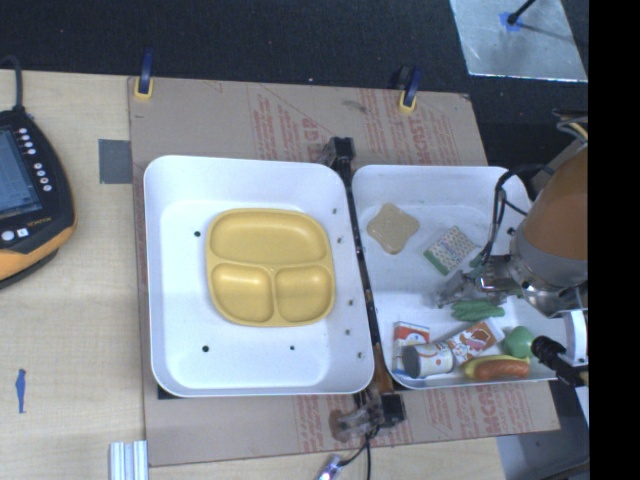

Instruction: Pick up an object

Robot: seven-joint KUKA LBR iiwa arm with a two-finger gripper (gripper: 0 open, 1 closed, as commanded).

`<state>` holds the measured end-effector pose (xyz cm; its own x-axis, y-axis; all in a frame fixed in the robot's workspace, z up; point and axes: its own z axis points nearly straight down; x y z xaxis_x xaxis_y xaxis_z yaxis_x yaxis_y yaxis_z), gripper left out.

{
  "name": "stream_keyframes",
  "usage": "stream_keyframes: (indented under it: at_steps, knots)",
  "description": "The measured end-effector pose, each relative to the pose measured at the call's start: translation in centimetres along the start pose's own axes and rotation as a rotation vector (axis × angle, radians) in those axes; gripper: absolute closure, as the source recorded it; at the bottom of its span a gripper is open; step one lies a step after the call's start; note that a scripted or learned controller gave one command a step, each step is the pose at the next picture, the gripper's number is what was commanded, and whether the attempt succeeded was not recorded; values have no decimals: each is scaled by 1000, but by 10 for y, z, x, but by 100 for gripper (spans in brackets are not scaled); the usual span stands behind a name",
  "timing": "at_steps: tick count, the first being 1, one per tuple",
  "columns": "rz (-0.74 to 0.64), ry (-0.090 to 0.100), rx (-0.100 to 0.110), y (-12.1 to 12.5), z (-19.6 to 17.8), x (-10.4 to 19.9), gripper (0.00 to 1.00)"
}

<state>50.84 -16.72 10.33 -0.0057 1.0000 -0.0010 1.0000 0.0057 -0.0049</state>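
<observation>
Two white bins lying side by side on a cardboard-covered bench [80, 338].
Camera view: the hand [462, 290] is reaching low into the right bin [440, 183], near a green item [478, 309], likely seeking a grasp; its opening cannot be told. Small objects are crowding that bin's near side; the left bin [170, 268] is carrying a yellow divided tray [270, 266]. Dark floor is lying beyond.

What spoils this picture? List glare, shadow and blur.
Camera view: the left bin is blown out to plain white; the yellow plate casts a soft shadow on its left; the small things near the hand in the right bin look soft and smeared.
</observation>
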Motion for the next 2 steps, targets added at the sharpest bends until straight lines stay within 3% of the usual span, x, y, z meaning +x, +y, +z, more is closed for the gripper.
stream_keyframes:
  at_steps: [1,2]
  knots:
    - [2,2,-4,101,-21,9,0]
    - [2,-5,-12,76,7,20,0]
